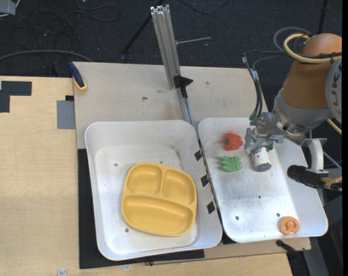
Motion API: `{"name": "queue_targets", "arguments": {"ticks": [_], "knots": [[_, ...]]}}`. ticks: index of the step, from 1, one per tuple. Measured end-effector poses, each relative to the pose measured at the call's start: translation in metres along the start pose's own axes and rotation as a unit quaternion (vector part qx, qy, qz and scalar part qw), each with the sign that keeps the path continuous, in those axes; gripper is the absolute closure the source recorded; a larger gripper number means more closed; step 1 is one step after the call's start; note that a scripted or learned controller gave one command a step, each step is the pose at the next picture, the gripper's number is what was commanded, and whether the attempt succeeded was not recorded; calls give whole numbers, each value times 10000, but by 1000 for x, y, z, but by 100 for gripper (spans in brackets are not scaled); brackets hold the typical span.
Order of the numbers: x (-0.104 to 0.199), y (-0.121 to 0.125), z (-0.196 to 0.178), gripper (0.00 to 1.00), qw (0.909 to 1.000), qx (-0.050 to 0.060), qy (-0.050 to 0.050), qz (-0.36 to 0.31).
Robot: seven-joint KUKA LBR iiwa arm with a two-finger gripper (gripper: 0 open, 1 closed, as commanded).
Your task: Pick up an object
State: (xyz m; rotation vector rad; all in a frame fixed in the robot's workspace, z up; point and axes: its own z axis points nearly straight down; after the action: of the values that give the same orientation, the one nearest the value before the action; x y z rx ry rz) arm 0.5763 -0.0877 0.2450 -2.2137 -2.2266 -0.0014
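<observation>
Camera view: gripper [260, 148] over the right bin [312, 226], far side.
Fingers: spread or shut, cannot tell.
Near it: red object [232, 141], green object [231, 164], possibly a grey cylinder [262, 160].
Left bin [104, 154]: yellow tray [159, 199].

Two shallow white bins side by side: left bin [104, 148], right bin [260, 211]. One yellow divided tray [160, 199], of three compartments, in the left bin. Four loose items in the right bin: one red-orange piece [232, 141] at the far left, one green piece [232, 164] just near of it, one grey-white cylinder [262, 161] to their right, one orange ring [289, 225] at the near right corner.
</observation>
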Motion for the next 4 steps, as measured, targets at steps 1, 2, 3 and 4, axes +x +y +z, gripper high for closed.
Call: {"name": "queue_targets", "arguments": {"ticks": [1,2,3,4], "knots": [[45,15,13,100,10000,8,-3,6],[96,22,6,100,10000,5,-4,8],[146,44,5,100,10000,0,-10,10],[195,51,24,100,10000,13,-9,7]]}}
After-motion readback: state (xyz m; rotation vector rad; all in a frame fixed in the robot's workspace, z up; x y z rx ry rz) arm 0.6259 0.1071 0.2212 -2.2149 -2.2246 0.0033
